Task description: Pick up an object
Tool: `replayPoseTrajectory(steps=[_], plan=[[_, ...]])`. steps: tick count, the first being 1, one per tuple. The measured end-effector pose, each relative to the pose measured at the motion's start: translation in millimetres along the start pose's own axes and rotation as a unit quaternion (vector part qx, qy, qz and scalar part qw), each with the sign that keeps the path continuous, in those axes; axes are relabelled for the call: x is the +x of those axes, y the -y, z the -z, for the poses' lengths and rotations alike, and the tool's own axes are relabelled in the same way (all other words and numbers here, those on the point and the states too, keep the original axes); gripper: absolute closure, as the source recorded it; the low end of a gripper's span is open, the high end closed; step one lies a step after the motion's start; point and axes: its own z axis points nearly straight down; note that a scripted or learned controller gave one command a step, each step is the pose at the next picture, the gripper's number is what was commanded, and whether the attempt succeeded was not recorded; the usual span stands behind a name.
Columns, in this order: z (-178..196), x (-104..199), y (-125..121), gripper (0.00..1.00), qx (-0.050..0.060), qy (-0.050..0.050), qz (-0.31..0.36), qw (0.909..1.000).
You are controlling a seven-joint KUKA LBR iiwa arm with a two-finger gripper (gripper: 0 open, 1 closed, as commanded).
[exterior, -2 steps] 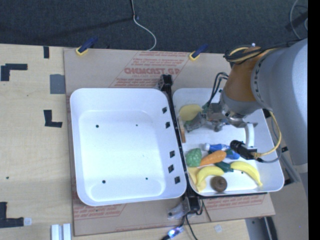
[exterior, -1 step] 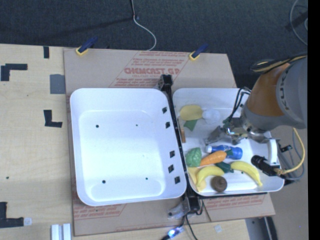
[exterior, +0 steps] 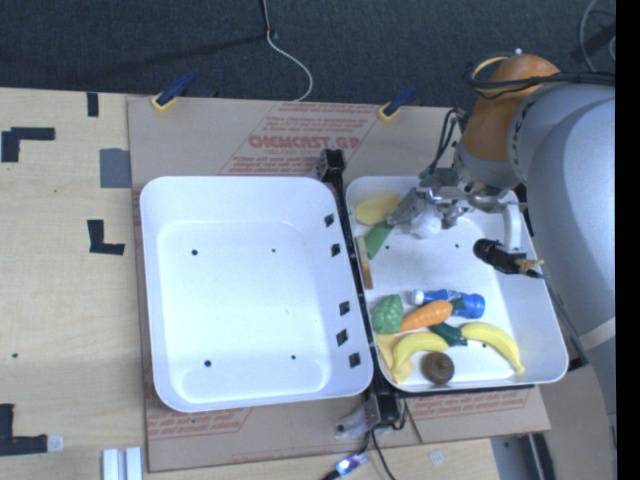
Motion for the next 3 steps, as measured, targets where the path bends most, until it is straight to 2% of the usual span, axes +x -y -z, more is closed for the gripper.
replayPoseTrajectory(steps=[1,2,3], plan=[[104.7,87.8,32.9,0.00,0.000,-0.003,0.001,1.0000],[132.7,171.2,31.3,0.00,0.001,-0.003,0.001,1.0000],[255.1,237.7,89.5,0.00,-0.002,-0.004,0.002,1.0000]])
